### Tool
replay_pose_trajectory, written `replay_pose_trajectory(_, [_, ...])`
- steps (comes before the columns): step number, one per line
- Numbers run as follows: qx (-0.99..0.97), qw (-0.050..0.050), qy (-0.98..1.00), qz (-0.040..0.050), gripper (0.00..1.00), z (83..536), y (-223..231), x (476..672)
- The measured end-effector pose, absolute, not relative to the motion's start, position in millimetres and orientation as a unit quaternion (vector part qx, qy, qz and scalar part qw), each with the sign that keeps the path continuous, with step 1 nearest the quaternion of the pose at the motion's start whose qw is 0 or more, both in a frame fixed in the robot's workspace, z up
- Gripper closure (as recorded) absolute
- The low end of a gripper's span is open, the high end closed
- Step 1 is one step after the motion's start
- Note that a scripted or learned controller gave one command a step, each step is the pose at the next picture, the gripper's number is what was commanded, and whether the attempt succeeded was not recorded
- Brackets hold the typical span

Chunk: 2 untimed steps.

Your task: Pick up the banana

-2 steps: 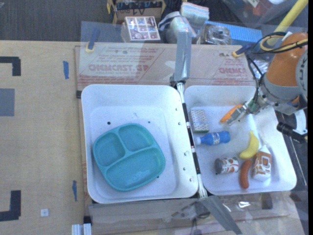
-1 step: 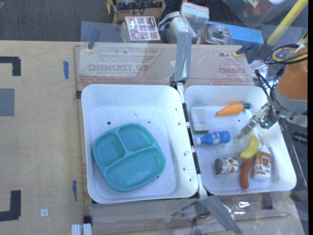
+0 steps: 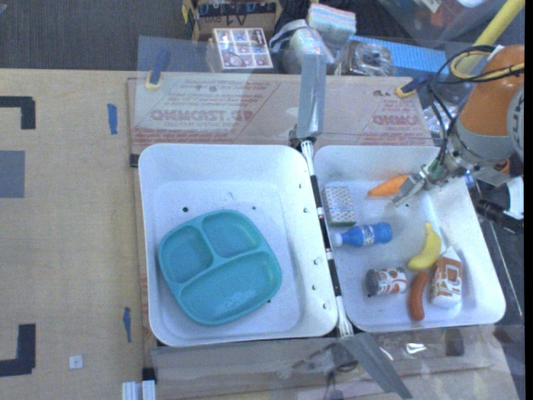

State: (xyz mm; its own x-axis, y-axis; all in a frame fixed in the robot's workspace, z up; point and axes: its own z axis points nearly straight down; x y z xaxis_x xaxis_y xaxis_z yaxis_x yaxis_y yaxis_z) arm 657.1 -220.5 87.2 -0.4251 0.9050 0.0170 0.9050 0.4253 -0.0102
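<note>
The yellow banana (image 3: 427,248) lies in the right bin (image 3: 481,302), curved, between a blue bottle and a white carton. My gripper (image 3: 410,192) hangs over the upper part of the same bin, up and slightly left of the banana, right beside an orange carrot (image 3: 388,187). Its fingers (image 3: 403,197) point down-left with a small gap between them, and I see nothing held between them.
The right bin also holds a grey sponge (image 3: 339,204), a blue bottle (image 3: 363,235), a can (image 3: 386,282), a red sausage (image 3: 417,296) and a white and orange carton (image 3: 448,281). The left bin (image 3: 158,167) carries a teal divided plate (image 3: 220,265).
</note>
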Motion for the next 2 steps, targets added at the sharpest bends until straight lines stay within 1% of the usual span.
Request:
replay_pose_trajectory(1, [-0.49,-0.001,-0.871,-0.0012,0.0,87.2,-223.6,572.4])
replay_pose_trajectory(2, [-0.545,0.0,-0.838,-0.0027,0.0,86.4,-220.0,645.3])
